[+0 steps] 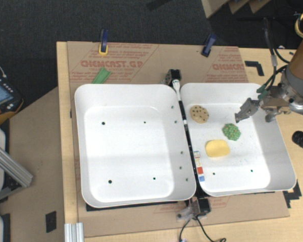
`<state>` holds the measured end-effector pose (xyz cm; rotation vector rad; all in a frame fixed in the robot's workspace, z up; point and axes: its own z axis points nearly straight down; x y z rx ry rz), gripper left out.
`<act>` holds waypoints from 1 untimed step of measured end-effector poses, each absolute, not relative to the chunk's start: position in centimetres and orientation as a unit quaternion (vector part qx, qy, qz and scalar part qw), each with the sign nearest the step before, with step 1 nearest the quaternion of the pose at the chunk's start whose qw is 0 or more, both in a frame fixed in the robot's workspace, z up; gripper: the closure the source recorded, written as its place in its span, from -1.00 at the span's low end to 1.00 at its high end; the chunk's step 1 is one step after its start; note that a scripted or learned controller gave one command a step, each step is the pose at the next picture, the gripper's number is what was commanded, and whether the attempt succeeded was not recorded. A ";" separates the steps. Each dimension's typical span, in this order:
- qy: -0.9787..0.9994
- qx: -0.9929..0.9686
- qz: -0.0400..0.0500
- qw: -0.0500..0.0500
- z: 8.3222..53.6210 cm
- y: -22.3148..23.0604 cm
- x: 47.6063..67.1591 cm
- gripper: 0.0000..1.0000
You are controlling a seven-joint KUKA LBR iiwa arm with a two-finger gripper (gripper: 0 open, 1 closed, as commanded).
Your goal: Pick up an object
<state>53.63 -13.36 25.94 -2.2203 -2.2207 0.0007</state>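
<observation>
Nearest you, a yellow lump (217, 148) lies beside a green ball (232, 132); your claw (256, 112) hovers spread and empty, so centre over one before descending.

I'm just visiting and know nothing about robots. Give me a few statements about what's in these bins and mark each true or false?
1. Three small things lie in the right bin: a cookie, a green lumpy piece and a yellow piece. True.
2. The tool is lifting the yellow piece. False: the yellow piece lies on the bin floor, apart from the tool.
3. The cookie lies in the left bin. False: it is in the right bin, near the divider.
4. The tool is above the right bin, up and to the right of the green piece. True.
5. The yellow piece lies nearer the camera than the green piece. True.
</observation>
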 end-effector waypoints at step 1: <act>-0.704 -0.710 -0.003 -0.012 41.8 -23.1 54.2 -1.00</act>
